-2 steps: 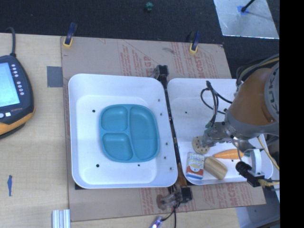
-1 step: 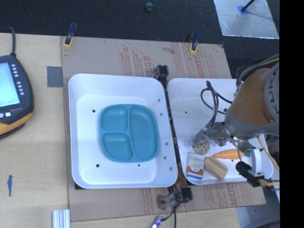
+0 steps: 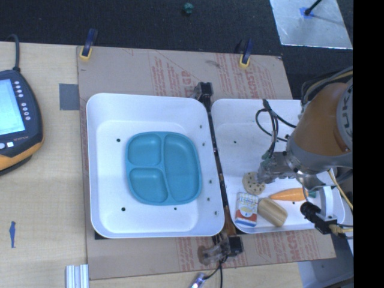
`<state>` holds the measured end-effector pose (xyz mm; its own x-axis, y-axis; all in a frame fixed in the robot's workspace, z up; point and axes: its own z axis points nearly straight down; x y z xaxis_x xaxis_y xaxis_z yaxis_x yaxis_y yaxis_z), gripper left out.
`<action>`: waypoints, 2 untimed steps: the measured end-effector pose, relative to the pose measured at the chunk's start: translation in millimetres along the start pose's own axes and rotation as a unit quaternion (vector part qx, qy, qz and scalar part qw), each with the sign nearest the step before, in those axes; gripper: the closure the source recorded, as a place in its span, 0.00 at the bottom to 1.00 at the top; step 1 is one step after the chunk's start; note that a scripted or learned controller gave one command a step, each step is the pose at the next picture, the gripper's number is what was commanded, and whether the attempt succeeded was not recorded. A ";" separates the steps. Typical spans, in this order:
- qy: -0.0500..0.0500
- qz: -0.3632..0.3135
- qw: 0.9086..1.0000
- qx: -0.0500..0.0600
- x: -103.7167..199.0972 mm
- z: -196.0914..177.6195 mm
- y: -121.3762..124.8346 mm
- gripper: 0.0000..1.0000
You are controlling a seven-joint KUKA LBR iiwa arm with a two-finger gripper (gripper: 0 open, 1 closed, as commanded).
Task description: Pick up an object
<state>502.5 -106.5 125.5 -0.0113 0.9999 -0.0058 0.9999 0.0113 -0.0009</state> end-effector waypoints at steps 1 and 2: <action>0.000 -0.001 1.000 0.000 0.1 0.0 0.0 0.00; 0.003 0.003 1.000 0.002 8.4 34.3 9.1 0.00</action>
